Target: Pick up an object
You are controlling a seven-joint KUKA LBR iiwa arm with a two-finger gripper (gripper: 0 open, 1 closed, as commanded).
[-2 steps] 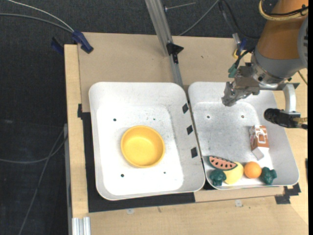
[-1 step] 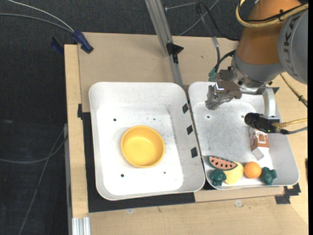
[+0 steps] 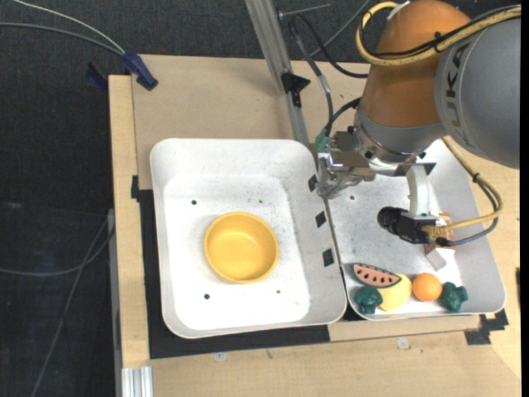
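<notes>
Along the near wall of the right bin [image 3: 488,292] lie a watermelon slice [image 3: 378,275], a yellow piece [image 3: 397,294], an orange [image 3: 426,288] and two dark green pieces [image 3: 452,296], close together. The left bin [image 3: 178,222] holds a yellow bowl [image 3: 240,246] near its middle. The gripper [image 3: 335,176] hangs over the right bin's far left corner; whether it is released or clenched cannot be told. Both bins sit on a tan bench [image 3: 198,89]; beyond it is dark carpet [image 3: 50,73] with thin cables.
</notes>
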